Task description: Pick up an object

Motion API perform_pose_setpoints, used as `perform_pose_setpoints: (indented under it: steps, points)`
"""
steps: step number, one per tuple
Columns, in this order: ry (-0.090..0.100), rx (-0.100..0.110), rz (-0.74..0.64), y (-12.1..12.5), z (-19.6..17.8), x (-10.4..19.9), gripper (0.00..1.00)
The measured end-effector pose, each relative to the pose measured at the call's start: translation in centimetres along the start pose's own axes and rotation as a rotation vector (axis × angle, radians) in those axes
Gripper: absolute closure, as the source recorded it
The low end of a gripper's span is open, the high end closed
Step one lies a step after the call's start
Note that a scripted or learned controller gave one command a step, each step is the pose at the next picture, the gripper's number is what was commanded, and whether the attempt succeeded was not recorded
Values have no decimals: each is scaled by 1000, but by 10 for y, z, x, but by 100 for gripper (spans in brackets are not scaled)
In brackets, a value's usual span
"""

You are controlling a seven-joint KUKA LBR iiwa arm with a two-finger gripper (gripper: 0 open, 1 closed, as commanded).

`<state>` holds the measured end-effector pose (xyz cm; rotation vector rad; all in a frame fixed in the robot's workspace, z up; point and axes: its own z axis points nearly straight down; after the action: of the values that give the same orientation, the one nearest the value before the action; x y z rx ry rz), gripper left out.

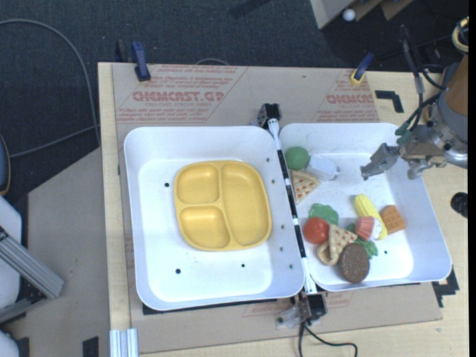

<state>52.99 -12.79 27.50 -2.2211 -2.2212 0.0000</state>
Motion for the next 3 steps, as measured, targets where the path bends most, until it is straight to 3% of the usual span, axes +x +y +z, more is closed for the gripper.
perform_pose_setpoints:
  steps: [1, 2, 3]
  points:
    - [0, 1, 1, 30, 107, -48, 0]
    - [0, 1, 0, 27, 191, -55, 0]
    - [0, -2, 1, 28, 180, -55, 100]
